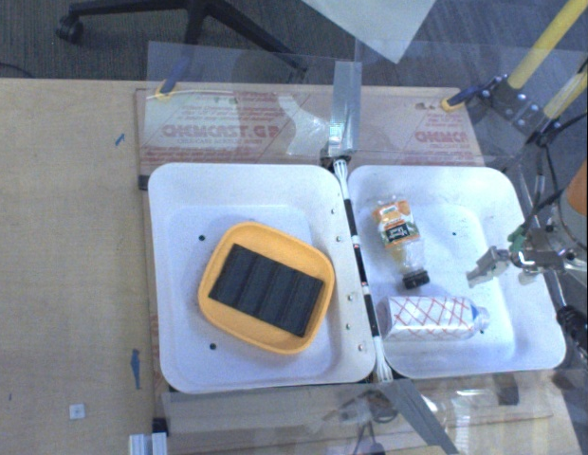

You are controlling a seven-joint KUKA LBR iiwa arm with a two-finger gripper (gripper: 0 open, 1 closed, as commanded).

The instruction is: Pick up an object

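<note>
In the right bin (465, 183) lie two objects. A small clear bottle (400, 238) with an orange label and a black cap lies near the bin's left wall, cap toward the front. A white box (431, 317) with a red crosshatch pattern lies at the front of that bin. In the left bin (180, 207) a yellow dish (266, 287) holds a black ridged block (268, 289). My gripper (493, 262) hangs over the right side of the right bin, to the right of the bottle and above-right of the box, touching neither.
The arm's wrist (550, 249) and cables come in over the right bin's right rim. A clear plastic sheet (313, 126) and a metal bracket (345, 107) lie behind the bins. The wooden bench (66, 254) extends to the left.
</note>
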